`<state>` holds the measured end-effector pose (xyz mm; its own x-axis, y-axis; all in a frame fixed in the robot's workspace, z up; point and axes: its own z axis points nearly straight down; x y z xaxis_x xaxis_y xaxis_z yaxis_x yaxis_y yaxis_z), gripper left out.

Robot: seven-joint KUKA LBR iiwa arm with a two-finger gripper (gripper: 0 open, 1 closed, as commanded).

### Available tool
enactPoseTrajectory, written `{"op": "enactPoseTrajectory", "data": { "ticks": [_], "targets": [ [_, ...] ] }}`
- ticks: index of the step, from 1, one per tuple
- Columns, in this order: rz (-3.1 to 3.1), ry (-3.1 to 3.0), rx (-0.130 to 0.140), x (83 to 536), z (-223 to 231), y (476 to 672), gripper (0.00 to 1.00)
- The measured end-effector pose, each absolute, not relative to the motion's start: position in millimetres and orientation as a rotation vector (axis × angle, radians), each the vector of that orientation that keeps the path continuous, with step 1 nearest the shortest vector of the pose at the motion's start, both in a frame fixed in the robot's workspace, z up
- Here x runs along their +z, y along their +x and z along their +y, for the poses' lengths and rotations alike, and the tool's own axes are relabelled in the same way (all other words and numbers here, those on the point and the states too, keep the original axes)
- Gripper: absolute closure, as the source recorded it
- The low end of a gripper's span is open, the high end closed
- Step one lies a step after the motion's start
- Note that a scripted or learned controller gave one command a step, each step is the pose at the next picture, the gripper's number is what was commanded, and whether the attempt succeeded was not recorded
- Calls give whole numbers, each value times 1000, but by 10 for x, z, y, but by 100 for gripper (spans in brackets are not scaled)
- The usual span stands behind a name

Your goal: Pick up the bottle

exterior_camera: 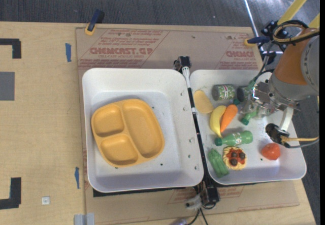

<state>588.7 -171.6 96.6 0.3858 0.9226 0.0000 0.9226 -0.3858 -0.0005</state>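
Your green bottle (pixel 233 138) lies on its side in the right bin (pixel 294 168), between the carrot (pixel 228 116) and the pizza slice (pixel 235 157). The end effector (pixel 252 104) hovers near the can (pixel 224 92); you cannot tell its opening.

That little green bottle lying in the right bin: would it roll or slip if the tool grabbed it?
The green bottle lies on its side and looks round, so a nudge would probably roll it. It seems smooth toy plastic, likely light and a bit slippery. The carrot beside it might block rolling.

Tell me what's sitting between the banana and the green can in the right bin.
In the camera view, the carrot lies between the banana and the green can, leaning against the banana.
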Motion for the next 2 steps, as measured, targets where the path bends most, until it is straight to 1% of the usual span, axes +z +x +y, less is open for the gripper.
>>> {"op": "enactPoseTrajectory", "data": {
  "ticks": [1, 2],
  "targets": [
    [-1876, -2521, -2, 2223, -1509, 5977, 100],
    [-1791, -2578, 2, 2523, -1415, 5505, 100]
  ]
}}
